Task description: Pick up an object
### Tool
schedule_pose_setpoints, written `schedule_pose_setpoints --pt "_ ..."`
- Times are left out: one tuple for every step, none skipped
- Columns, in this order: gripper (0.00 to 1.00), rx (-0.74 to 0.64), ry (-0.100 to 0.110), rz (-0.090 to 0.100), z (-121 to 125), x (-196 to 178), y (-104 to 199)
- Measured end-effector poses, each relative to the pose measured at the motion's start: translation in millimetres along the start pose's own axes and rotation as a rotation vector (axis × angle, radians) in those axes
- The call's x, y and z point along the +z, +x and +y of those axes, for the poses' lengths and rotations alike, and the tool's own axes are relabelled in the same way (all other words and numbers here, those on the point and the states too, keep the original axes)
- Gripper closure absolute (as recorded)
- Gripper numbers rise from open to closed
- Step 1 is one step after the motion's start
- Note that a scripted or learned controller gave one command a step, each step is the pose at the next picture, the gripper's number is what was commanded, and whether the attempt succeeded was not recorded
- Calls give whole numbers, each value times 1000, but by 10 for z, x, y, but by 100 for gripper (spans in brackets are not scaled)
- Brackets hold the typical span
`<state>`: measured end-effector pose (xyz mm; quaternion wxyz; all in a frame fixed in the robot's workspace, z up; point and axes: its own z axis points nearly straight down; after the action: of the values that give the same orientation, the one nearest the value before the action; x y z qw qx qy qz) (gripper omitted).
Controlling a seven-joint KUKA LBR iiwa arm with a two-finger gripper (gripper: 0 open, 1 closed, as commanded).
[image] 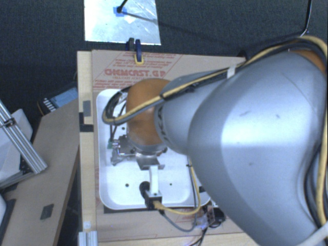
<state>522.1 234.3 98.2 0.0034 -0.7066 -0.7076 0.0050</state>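
The grey arm (pixel 246 137) reaches in from the right and covers most of the bench, hiding the right-hand bin almost completely. Its orange band (pixel 141 111) sits over the far part of the left white bin (pixel 115 196), and the gripper (pixel 146 163) hangs below it above the bin's middle; whether it is spread or pressed together cannot be told, as the wrist hardware blocks it. No object to pick can be made out on the bin floor left showing. A yellow cable (pixel 174 209) trails along the bin's near rim. A blue clamp (pixel 136 47) grips the board's far edge.
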Motion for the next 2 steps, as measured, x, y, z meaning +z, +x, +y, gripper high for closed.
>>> schedule_pose_setpoints --pt "100 4 -11 3 53 -142 -6" --pt "100 2 -13 3 191 -303 -61"
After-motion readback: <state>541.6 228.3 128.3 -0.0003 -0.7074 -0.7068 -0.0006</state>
